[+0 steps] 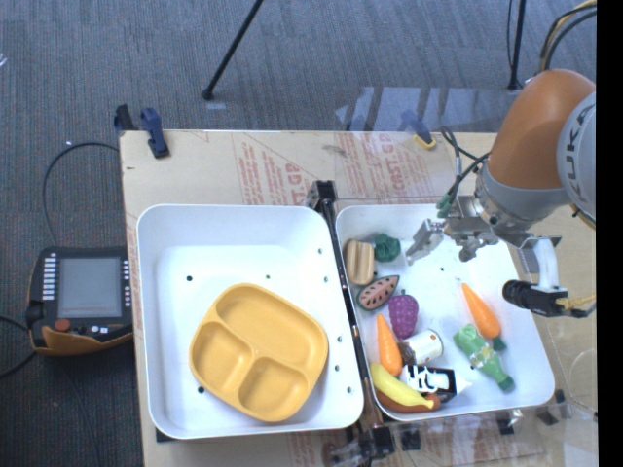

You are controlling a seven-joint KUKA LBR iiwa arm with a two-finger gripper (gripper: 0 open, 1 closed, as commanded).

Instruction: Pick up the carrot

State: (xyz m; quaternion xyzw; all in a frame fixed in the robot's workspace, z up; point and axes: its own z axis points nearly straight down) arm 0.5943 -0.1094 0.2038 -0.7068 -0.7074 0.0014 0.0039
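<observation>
Though its printing runs upside down, red lettering on the bench (292, 168); gripper (446, 241) spread, empty, above the carrot (480, 309).

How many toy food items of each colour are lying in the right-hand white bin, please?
Orange: 2, a long orange toy carrot and a second orange carrot
Green: 2, a dark green leafy vegetable and a green plastic bottle
Purple: 1, a purple grape bunch
Yellow: 1, a yellow banana
Tan: 1, a tan bread slice
Total: 7
</observation>
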